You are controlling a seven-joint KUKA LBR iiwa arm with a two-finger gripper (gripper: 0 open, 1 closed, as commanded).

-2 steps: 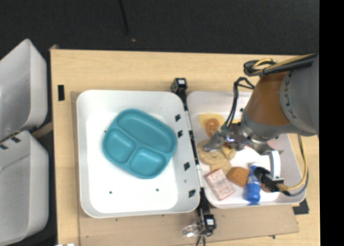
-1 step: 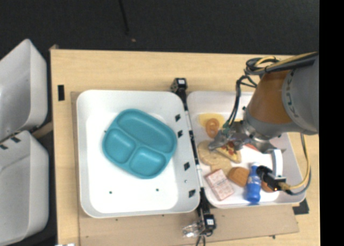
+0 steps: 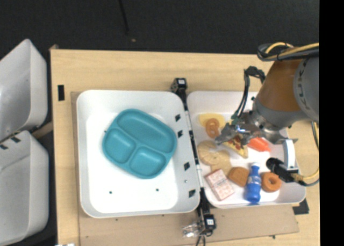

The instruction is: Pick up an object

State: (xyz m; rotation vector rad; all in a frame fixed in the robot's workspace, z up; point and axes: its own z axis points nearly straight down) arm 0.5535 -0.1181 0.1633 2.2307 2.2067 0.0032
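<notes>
Divided plate (image 3: 140, 143) in left bin (image 3: 86, 186); bottle (image 3: 253, 185), box (image 3: 220, 183), toy foods in right bin (image 3: 215, 99).

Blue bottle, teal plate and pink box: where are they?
Blue bottle (image 3: 253, 185): camera view, middle of its body.
Teal plate (image 3: 140, 143): camera view, the ridge between its compartments.
Pink box (image 3: 220, 183): camera view, centre of its top face.

A blue bottle (image 3: 253, 185) stands near the right bin's front edge. A pink box (image 3: 220, 183) lies left of it.
</notes>
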